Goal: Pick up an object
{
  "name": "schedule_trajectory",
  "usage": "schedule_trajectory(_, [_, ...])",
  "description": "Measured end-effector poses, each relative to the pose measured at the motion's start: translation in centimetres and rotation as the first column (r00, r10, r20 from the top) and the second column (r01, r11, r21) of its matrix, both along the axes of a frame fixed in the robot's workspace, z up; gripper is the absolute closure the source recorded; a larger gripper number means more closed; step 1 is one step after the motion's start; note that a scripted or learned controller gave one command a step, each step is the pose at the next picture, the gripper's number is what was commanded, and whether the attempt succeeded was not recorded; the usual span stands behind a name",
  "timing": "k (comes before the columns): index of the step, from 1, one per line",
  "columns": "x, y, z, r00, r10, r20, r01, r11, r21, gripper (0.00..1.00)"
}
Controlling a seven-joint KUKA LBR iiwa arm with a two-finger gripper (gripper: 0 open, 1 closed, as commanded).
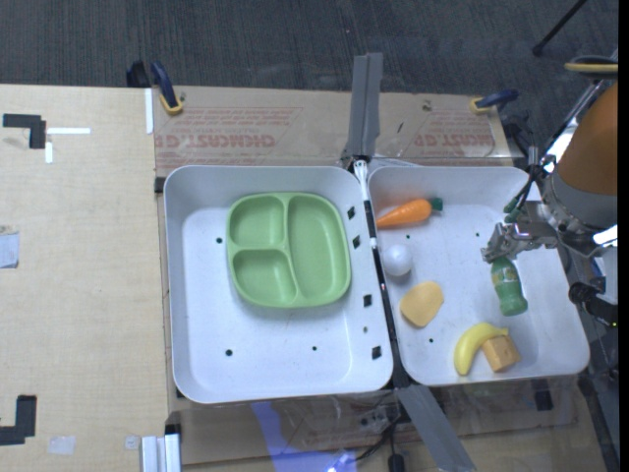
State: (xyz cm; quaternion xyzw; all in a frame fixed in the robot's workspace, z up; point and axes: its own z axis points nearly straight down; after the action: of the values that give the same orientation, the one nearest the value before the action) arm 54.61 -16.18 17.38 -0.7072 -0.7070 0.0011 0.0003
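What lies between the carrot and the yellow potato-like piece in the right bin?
In the camera view, a small white ball lies between the carrot and the yellow piece, close to the bin's left wall.

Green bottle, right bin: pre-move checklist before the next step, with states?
1. Gripper positioned over a target: ok, it sits at the top end of the green bottle in the right bin.
2. Bottle actually gripped: cannot tell, the contact is too small to resolve from the camera view.
3. Bottle pose: ok, it lies apart from its neighbours, with bare bin floor around it.
4. Nearby items clear of the lift path: ok, the banana and brown block lie below it, the yellow piece to its left.
5. Carrot and white ball undisturbed: ok, both near the divider.
6. Green tray in left bin: ok, flat.
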Motion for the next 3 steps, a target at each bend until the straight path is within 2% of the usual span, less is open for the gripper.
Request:
schedule_trajectory(1, [2.5, 1.3, -5.8, 1.000, -0.011, -0.001, 0.011, 1.000, 0.000, 1.00])
schedule_trajectory(2, [5.1, 6.4, 0.0, 0.996, -0.087, 0.000, 0.087, 0.996, -0.001, 1.00])
schedule_trajectory(3, [2.5, 4.9, -0.1, 0.992, 0.127, -0.003, -0.127, 0.992, 0.001, 1.00])
